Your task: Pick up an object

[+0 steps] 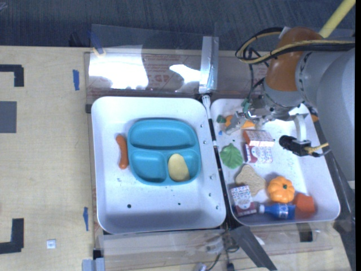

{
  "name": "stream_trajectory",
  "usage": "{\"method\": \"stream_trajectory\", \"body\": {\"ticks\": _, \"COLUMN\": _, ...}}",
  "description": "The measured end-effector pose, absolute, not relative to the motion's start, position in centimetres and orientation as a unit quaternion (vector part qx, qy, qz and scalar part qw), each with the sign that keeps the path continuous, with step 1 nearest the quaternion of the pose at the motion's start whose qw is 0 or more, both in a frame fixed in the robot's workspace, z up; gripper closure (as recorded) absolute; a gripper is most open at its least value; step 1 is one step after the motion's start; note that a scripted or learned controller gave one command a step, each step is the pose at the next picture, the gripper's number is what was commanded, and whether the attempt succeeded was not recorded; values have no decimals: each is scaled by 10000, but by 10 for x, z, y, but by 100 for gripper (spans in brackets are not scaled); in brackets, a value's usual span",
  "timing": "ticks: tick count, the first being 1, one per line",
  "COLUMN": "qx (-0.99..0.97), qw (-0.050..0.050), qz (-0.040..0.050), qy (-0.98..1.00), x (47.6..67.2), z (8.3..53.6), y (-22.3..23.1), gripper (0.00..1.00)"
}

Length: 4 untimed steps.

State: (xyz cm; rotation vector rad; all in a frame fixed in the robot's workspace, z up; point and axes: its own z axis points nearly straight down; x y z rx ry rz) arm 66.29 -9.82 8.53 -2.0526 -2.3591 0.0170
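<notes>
Blue bottle (277,210) lies lengthwise along right bin's (330,192) near wall; tool (246,116) grip state cannot be told

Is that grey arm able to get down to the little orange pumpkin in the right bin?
Probably yes. The small orange pumpkin lies uncovered, nothing on top, though a slice of bread and an orange cup crowd its sides. The gripper hovers farther back.

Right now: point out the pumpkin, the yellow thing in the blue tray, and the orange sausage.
pumpkin (281,189), camera view, right bin: middle of its orange body.
yellow thing (178,167), camera view, blue tray's lower right compartment: its centre.
orange sausage (122,151), camera view, left bin floor beside the tray: mid-length.
</notes>
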Motion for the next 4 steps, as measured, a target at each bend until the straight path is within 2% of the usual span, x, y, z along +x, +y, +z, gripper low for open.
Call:
{"method": "stream_trajectory", "body": {"ticks": 1, "qx": -6185, "qw": 42, "qz": 56, "qy": -7857, "x": 664, "z": 85, "y": -100, "gripper": 0}}
{"method": "stream_trajectory", "body": {"ticks": 2, "qx": -6180, "qw": 71, "qz": 87, "qy": -7861, "x": 662, "z": 94, "y": -101, "gripper": 100}}
{"method": "stream_trajectory", "body": {"ticks": 3, "qx": -6180, "qw": 33, "qz": 64, "qy": -7861, "x": 665, "z": 97, "y": -101, "gripper": 0}}
{"method": "stream_trajectory", "body": {"ticks": 4, "qx": -6304, "qw": 56, "qz": 41, "qy": -7763, "x": 664, "z": 85, "y": -101, "gripper": 0}}
